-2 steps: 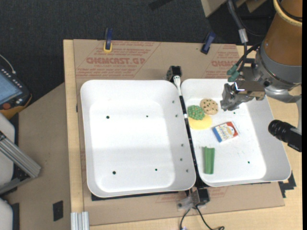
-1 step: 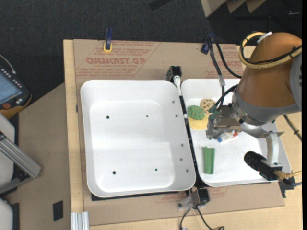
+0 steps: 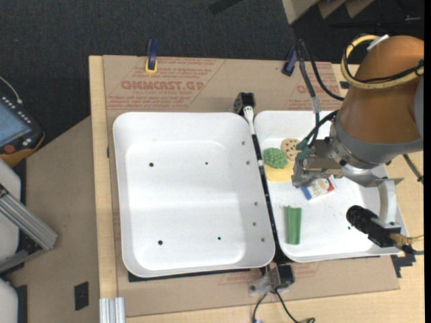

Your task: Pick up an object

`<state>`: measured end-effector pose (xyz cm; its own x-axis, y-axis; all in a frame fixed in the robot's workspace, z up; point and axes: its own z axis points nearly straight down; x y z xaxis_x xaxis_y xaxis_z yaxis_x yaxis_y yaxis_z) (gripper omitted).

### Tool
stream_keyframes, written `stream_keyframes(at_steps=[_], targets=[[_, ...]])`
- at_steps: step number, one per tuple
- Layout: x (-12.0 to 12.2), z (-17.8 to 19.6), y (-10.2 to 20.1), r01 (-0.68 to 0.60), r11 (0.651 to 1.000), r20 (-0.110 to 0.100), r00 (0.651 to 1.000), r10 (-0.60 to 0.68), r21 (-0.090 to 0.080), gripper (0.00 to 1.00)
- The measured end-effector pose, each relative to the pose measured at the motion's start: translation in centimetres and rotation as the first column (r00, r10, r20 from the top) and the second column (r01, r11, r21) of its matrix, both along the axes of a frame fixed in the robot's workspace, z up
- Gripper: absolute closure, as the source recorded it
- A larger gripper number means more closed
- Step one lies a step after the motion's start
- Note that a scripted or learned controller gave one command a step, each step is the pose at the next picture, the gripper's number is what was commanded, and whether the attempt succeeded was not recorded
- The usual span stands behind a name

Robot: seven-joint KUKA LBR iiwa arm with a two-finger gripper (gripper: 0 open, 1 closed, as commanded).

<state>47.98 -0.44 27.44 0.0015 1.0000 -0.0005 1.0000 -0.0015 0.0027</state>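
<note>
Reaching into the right bin, the tool hangs over a yellow disc and green ball. Its grip cannot be told. A green block lies nearby.

Only readable thing here is the red print on the brown cardboard sheet under the two bins: it says "CHEMCAST G.P" or close to it, in big block letters near the far edge, with a smaller line below that's too blurry to make out. There's more red print on the same cardboard over by the right bin, partly hidden, can't read it.
</note>
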Motion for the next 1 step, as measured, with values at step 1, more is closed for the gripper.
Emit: stream_keyframes(at_steps=[1], targets=[[0.05, 1.0, 0.01, 0.0, 1.0, 0.001, 1.0, 0.0, 0.0, 1.0]])
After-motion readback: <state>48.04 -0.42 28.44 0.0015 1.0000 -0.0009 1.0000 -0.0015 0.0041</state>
